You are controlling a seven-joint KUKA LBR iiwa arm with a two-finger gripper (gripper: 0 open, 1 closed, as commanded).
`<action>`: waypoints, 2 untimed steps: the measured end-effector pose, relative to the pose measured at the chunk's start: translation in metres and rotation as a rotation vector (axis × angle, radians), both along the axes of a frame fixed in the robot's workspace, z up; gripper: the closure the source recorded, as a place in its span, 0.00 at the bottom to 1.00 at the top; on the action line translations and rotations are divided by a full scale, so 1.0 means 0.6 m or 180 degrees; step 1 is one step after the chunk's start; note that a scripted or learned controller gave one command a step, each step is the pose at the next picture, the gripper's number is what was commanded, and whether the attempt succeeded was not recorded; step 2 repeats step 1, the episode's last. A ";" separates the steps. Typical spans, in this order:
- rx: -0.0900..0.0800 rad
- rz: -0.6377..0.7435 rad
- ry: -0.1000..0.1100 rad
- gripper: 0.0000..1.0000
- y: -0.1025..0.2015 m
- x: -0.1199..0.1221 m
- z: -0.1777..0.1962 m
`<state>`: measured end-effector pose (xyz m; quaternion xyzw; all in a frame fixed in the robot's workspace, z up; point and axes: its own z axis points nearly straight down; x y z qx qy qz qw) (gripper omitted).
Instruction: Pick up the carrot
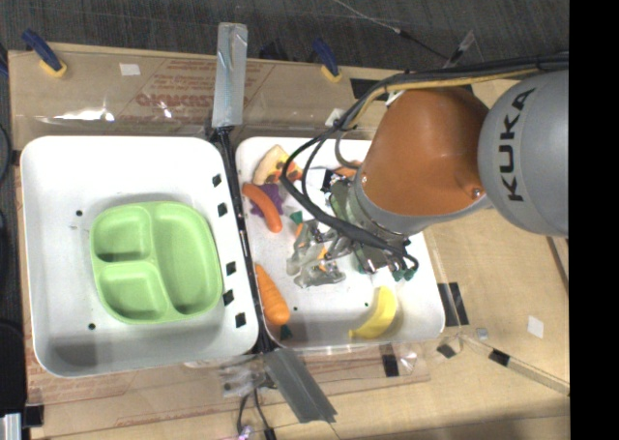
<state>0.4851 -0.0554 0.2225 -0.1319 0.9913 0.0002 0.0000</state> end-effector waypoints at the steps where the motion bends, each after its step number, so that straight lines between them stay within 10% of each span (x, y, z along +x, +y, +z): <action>1: -0.0003 0.0530 -0.0009 1.00 -0.018 0.074 0.052; 2: -0.0003 0.0530 -0.0009 1.00 -0.018 0.074 0.052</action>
